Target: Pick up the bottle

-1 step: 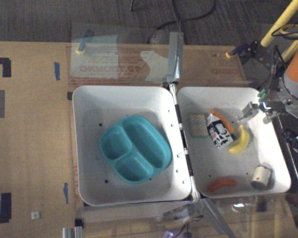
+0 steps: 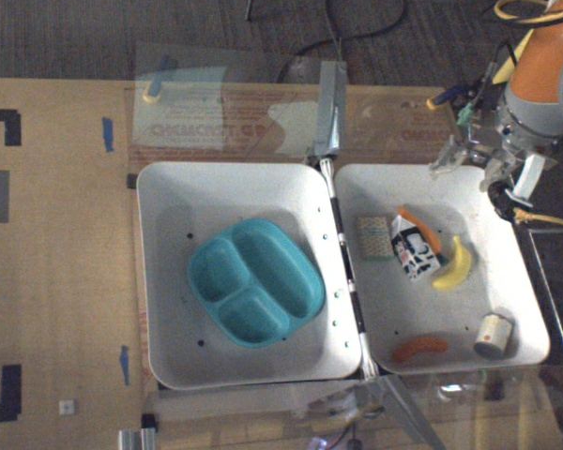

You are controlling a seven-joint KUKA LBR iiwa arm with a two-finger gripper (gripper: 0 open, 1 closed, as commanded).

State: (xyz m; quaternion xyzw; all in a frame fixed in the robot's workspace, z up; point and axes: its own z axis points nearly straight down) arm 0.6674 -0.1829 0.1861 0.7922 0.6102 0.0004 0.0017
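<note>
1. the bottle (image 2: 494, 335), a small pale cylinder, lies at 4 o'clock in the right bin (image 2: 535, 345).
2. the pincer (image 2: 493, 162) hovers at 1 o'clock; cannot tell its opening.
3. likely light, stiff, round and slippery; grip across its middle.

Matt teal plastic tray (image 2: 255, 280), smooth white bins (image 2: 169, 195), possibly cardboard bench (image 2: 56, 279), glossy banana (image 2: 453, 266)

Dim even overhead light, soft focus, mild glare on white bins (image 2: 159, 204)
</note>
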